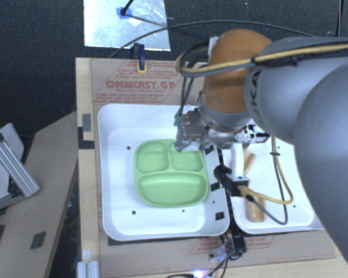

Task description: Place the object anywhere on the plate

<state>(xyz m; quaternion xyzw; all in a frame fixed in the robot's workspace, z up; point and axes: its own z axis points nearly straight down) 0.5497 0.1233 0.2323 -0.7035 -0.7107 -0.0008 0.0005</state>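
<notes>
Bench, cam above, slanted view

- Left bin [113, 155]: shallow, white, sits on a cardboard sheet [133, 83] w/ red print. Holds a green plate [171, 181], 3 compartments: 2 small at the far side, 1 wide at the near side. Plate lies roughly mid-bin, shifted toward the right wall
- Right bin [290, 213]: white, just beside the left one, mostly covered by the arm. Inside: tan wooden stick [248, 160], slim, lying lengthwise; tan cylinder [254, 212] near the front wall. Which of these is the task object: can't tell
- Arm [313, 97]: grey, orange band above the wrist, comes in from the right, spans the right bin. Cables loop off it, one yellowish cable trailing across the right bin
- Gripper [185, 139]: over the plate's far right compartment, at its far edge. Finger state: can't tell, tips too small and dark to read. Nothing seen between them
- Foil-like sheet [124, 16] on dark backing beyond the bins, blue clamp [140, 55] at the cardboard's far edge
</notes>
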